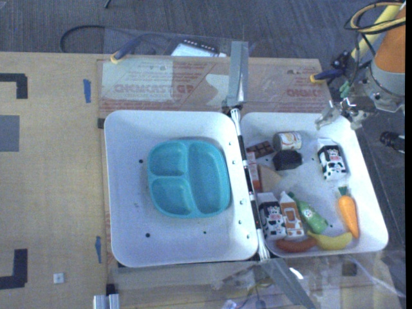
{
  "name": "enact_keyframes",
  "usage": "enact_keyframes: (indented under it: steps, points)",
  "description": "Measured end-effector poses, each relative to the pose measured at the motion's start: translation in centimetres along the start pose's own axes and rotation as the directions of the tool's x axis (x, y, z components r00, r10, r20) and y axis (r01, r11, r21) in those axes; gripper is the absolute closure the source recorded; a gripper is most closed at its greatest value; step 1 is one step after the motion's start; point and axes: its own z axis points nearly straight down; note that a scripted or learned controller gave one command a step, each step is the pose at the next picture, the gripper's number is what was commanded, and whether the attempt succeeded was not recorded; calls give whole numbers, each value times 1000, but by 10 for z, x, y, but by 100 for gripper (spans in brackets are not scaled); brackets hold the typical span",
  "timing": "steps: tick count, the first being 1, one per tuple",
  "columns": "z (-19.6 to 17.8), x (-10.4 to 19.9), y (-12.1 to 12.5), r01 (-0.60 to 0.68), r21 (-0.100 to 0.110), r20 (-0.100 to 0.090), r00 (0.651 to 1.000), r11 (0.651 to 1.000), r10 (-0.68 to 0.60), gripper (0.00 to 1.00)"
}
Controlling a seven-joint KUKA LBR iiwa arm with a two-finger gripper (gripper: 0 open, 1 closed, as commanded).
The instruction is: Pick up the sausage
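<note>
the pincer [335,113] hangs at the upper right, over the right bin's [372,192] far rim – whether spread or pressed together i cannot tell – well apart from the sausage [295,244], wedged against the near wall beside the banana [335,240], awkward to reach.

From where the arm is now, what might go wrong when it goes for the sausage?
1. The sausage lies at the right bin's near edge, touching the banana and the cartons; the tool could grab or shove those instead.
2. So close to the bin wall, a finger might hit the rim.
3. The tool is at the far corner, so it must cross the other toys.
</note>
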Motion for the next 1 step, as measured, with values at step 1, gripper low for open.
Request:
enact_keyframes:
  steps: [1]
  points:
    - [75,46,6,-229,-3,1,974,974,229,0]
